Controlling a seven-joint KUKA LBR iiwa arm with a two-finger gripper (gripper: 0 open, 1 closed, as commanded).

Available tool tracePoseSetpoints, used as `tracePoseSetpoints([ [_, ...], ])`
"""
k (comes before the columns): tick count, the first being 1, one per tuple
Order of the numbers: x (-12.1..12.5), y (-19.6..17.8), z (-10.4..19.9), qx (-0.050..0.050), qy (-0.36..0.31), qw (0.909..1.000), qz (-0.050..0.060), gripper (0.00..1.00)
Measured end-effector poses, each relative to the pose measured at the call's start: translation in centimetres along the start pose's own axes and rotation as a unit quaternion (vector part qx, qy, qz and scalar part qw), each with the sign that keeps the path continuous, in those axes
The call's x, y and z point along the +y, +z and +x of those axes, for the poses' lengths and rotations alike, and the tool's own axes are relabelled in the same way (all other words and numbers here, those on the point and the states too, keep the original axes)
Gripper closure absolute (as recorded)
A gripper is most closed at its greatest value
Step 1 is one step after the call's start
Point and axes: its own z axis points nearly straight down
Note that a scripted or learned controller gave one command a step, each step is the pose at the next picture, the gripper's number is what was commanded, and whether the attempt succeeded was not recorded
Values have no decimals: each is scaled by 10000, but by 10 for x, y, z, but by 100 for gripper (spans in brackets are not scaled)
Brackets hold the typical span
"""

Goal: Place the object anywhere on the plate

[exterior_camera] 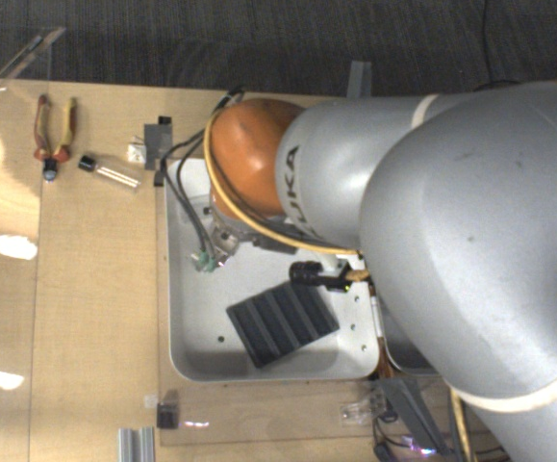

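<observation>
This looks like a robotics lab or workshop. A large grey industrial arm (432,210) with an orange band reaches over a plywood counter (95,287) that carries a shallow white bin (187,354). Red-handled pliers (53,133) lie loose on the counter, cables trail from the arm, and dark carpet (211,17) covers the floor beyond.

Even indoor light, bright white glare patches on the wooden bench (66,287) at left, soft sheen on the grey arm (451,219), dim carpet above, slightly soft focus, perhaps mild edge distortion.
</observation>
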Motion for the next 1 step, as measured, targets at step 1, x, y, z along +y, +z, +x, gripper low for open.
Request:
tracePoseSetpoints([
  [1,35,-118,-28,21,-535,9986,33,100],
])
